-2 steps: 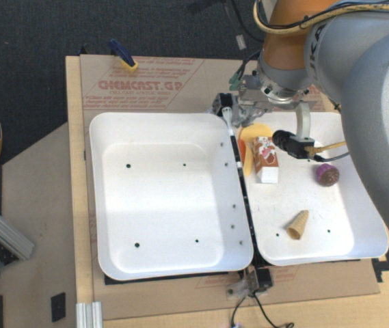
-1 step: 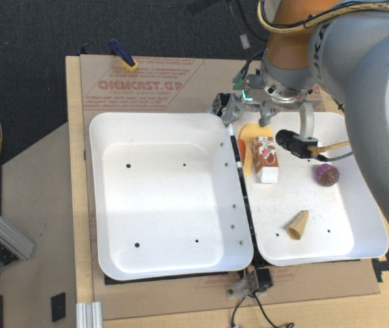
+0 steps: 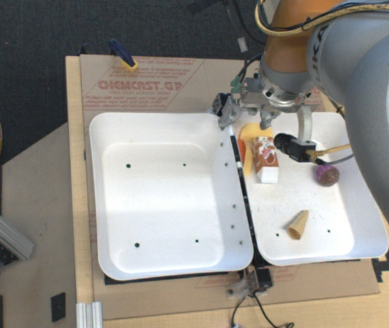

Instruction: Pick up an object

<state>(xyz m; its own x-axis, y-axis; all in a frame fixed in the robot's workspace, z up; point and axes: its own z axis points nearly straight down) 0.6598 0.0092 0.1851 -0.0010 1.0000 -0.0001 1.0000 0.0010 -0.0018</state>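
Camera view: the gripper (image 3: pixel 245 117) hangs over the right bin's (image 3: pixel 358 241) far-left corner, fingers spread apart, just above a yellow piece (image 3: pixel 249 132) beside a carton (image 3: pixel 266 158).

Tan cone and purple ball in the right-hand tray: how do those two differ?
Colour: the tan cone is pale brown, while the purple round ball is dark. Shape: the cone is long and tapered and lies on its side, while the ball is round. Place: the cone lies nearer the front edge, the ball farther back. Both rest in the right shallow white bin, apart from each other.
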